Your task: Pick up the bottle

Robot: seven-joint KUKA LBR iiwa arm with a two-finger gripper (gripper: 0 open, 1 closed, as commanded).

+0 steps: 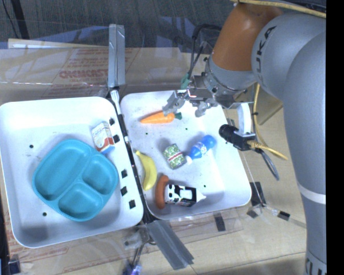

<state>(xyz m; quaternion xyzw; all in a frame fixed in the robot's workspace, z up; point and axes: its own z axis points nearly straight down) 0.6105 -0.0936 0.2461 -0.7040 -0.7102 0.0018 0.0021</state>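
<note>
So going across: the left bin has a blue divided plate and a little carton tucked up near the divider. Nothing the task cares about there.

The right bin is where it's at. Banana along its left wall, a cow toy down front, a carrot up near the back, a small green packet mid-bin, and just right of that packet, the bottle, blue with a white cap end.

The gripper hangs over the back of the right bin, right beside the carrot's tip. Fingers look spread a bit with nothing between them.

Key bit: the bottle sits toward the front of the bin from the jaws and a touch right, well apart. It's lying down, long axis slanted from lower-left to upper-right. I'd guess the jaws need to come forward and close across that slant, and the packet nearly touching its lower end could get in the way.
</note>
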